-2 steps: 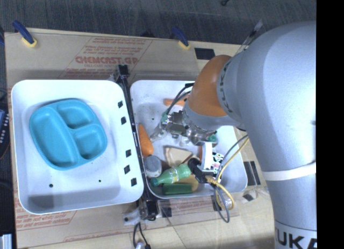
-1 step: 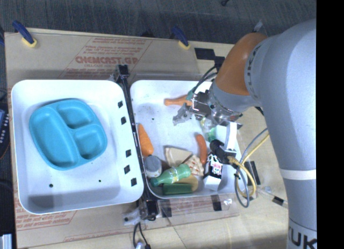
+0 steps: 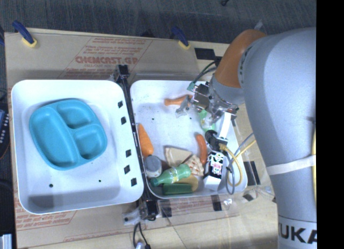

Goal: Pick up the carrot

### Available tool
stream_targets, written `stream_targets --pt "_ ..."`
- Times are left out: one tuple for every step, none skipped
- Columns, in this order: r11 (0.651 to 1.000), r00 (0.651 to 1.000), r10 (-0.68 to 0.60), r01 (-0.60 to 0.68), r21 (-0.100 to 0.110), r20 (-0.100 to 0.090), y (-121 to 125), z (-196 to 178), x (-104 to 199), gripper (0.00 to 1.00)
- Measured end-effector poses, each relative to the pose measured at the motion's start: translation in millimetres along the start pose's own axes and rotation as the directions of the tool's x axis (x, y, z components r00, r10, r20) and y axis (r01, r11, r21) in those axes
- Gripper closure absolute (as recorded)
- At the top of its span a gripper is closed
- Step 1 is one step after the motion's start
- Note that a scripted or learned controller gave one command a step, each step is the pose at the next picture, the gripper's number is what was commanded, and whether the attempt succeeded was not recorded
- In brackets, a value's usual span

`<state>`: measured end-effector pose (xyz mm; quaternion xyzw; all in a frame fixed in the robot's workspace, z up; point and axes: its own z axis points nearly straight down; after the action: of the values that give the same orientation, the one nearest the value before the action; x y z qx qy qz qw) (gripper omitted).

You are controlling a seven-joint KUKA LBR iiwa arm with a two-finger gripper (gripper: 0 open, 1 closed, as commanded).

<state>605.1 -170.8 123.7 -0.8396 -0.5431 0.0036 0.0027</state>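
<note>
While end effector [image 3: 200,102] grip is unreadable; tapered smooth orange carrot [image 3: 145,139] lies flat | glossy white right bin [image 3: 161,89]

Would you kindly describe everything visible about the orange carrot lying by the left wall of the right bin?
The carrot is a smooth, plain orange, tapered piece, plastic-looking like toy food. It lies flat on the right bin's white floor, close along the left wall, narrow tip toward the far side. Its near end sits close by a small grey can. The end effector is apart from it.
</note>
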Motion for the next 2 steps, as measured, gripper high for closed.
stream_targets --pt "0.972 0.972 -0.234 0.234 -0.006 -0.019 41.1 22.7 -0.4 0.0" --pt "0.997 0.997 -0.071 0.071 0.01 -0.015 54.9 14.0 6.3 0.0"
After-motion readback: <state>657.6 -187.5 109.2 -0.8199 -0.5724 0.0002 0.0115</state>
